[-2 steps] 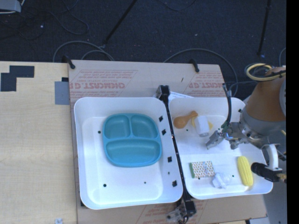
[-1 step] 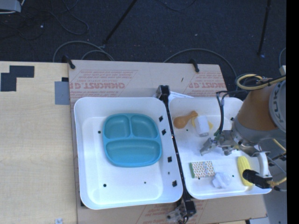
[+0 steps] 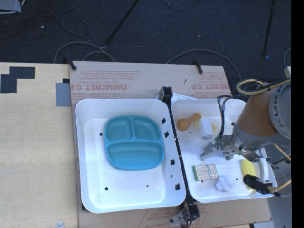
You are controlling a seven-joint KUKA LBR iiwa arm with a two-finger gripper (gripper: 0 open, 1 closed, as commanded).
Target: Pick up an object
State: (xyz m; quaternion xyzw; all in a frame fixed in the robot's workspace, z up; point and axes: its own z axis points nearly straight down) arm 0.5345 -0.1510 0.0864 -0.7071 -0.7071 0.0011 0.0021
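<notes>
Two white bins sit side by side: the left bin holds one blue divided plate. The right bin holds a wooden spoon, a patterned sponge, a corn cob and the gripper, whose grip I cannot tell.

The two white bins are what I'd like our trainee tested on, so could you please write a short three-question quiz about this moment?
1. True or false: the blue divided plate lies in the left bin.
2. Which item lies nearest the right bin's near rim? A) the patterned block B) the orange wooden spoon C) the blue divided plate
3. Fill in: the gripper hangs over the ____ bin.

Key: 1 true; 2 A; 3 right.
</notes>
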